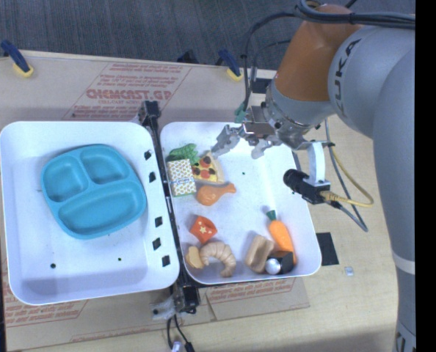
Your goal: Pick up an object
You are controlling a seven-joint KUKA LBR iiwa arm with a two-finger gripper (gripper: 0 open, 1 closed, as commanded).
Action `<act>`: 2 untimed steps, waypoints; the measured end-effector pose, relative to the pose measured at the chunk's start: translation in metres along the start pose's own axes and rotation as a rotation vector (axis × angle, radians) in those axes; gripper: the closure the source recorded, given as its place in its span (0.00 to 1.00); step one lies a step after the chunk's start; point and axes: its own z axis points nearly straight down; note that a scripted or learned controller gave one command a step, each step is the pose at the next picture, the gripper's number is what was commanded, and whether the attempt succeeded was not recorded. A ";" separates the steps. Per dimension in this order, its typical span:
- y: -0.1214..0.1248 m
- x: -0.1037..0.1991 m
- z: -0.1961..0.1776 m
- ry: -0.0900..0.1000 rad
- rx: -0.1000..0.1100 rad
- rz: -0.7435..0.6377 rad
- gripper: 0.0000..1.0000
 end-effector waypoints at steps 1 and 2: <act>-0.016 -0.017 0.149 -0.004 -0.009 -0.298 0.00; -0.012 -0.015 0.134 -0.005 -0.018 -0.305 1.00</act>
